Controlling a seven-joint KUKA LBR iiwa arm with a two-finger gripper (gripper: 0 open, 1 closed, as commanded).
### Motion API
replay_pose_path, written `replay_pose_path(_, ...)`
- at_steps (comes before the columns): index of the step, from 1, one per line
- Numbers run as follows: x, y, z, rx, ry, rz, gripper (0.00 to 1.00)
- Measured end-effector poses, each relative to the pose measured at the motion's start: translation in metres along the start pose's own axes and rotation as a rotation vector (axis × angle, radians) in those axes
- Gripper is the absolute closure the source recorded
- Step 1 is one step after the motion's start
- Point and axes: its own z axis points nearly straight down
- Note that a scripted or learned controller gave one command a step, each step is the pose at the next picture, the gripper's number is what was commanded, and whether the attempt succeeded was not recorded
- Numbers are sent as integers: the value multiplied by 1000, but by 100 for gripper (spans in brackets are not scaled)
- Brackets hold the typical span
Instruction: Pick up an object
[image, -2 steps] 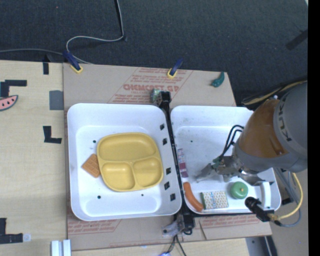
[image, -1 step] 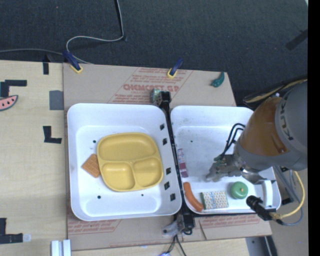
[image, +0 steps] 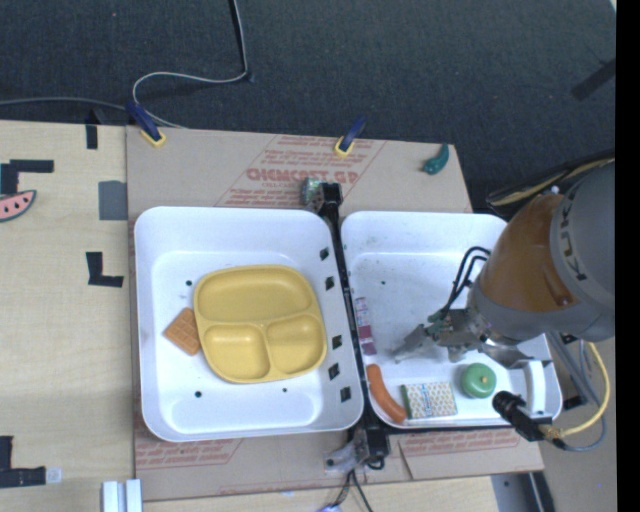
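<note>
My gripper (image: 412, 342) hangs low over the middle of the right bin (image: 420, 250), reaching in from the right under the orange-banded wrist. Along that bin's front edge lie an orange sausage-shaped piece (image: 385, 393), a small patterned block (image: 430, 400) and a green round object (image: 478, 380). All three lie in front of the gripper, apart from it. The left bin (image: 160, 250) holds a yellow divided plate (image: 262, 322) with an orange cracker-like square (image: 182, 331) tucked at its left edge.
A black divider (image: 340, 300) runs between the two bins. Cables and clips lie on the cardboard behind them, with a small green piece (image: 436, 158) at the back right. The arm's body covers the right bin's right side.
</note>
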Motion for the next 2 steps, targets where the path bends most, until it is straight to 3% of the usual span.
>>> replay_pose_path(1, -1, -1, 37, -2, -2, 0, 0)
replay_pose_path(2, -2, 0, 27, -5, -5, 1, 100)
